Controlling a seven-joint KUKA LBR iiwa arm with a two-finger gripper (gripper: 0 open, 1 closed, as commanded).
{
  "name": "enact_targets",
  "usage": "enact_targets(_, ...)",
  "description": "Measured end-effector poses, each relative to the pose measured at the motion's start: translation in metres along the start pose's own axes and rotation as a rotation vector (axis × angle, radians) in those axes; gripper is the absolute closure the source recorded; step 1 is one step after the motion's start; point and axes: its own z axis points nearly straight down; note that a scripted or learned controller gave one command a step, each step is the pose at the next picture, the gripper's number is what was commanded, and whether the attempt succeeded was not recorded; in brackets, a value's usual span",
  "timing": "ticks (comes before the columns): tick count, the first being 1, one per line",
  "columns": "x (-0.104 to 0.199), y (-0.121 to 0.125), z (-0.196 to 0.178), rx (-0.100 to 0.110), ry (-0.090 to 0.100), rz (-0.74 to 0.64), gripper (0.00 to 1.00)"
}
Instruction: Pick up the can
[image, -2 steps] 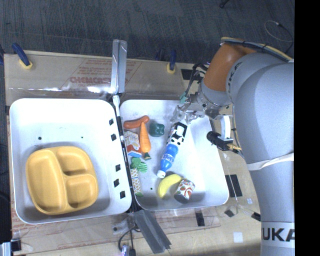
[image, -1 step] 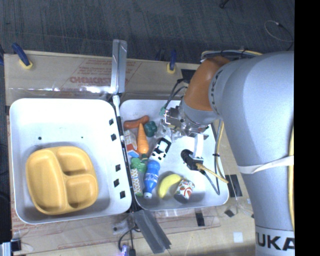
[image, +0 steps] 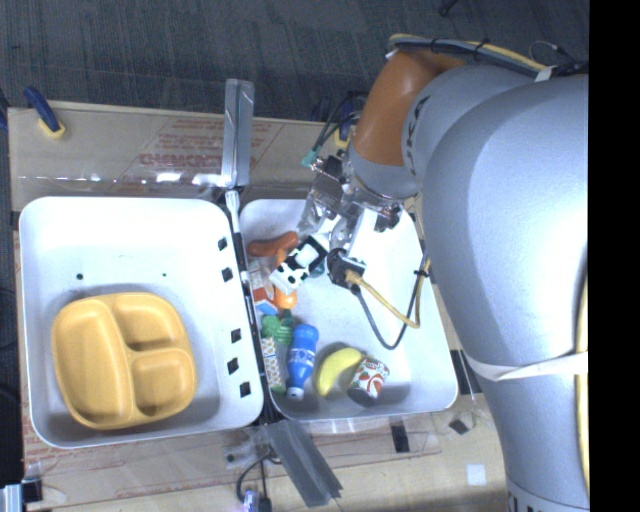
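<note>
The arm (image: 500, 200) reaches in from the right and hangs over the right bin (image: 425, 345), its gripper (image: 322, 232) low over the bin's far left corner. Whether the fingers are apart or together can't be told from this angle. Just left of the gripper and a touch below it, an orange-brown toy (image: 272, 243) lies against the divider wall, and a black-and-white dice-like block (image: 291, 272) sits right beneath the gripper. The can (image: 368, 379), red and white and lying on its side, rests well below the gripper and a little to its right, at the near edge of the bin, apart from it. Touching the can's left side is a banana (image: 338, 369), then a blue bottle (image: 301, 360). Far to the gripper's left, the left bin (image: 120, 230) holds a yellow divided tray (image: 122, 355).
</note>
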Motion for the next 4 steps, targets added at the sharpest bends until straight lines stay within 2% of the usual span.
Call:
enact_targets(1, 0.055, 0.001, -0.020, 0.001, 0.000, 0.402, 1.00)
enact_targets(2, 0.017, -0.035, 0.012, 0.004, -0.003, 0.557, 1.00)
enact_targets(3, -0.039, -0.063, 0.012, 0.005, -0.003, 0.831, 1.00)
enact_targets(4, -0.020, -0.124, -0.024, 0.003, 0.000, 0.763, 1.00)
